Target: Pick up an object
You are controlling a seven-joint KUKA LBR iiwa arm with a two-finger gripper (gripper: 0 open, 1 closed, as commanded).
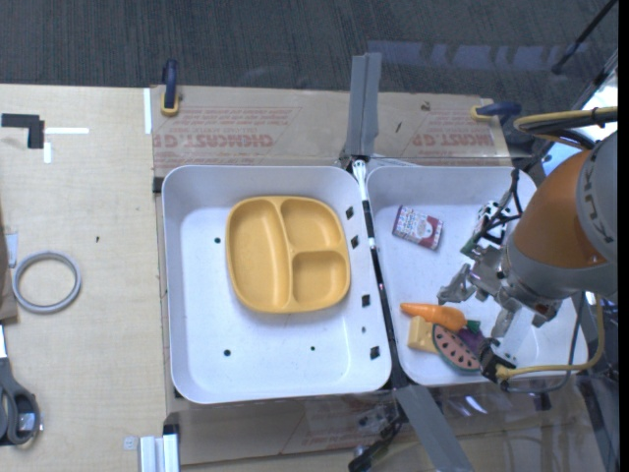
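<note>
The watermelon slice [454, 347] lies at the right bin's [444, 189] near edge, touching the carrot [433, 314] and cheese wedge [420, 335]. My claw [484, 315] hangs beside them; whether apart or together, I cannot tell. Crowded so, I may nudge the toys instead of catching one.

A tape ring [45, 281] and scissors [15, 411] lie on the bench [88, 362].

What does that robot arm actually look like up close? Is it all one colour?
No. The arm is grey, rounded and bulky, with a wide orange band above the wrist. Below that sits the gripper, a cluster of grey and silver metal parts with thin dark cables. A yellow cable arcs over the arm, and another yellow one loops beneath it.
</note>
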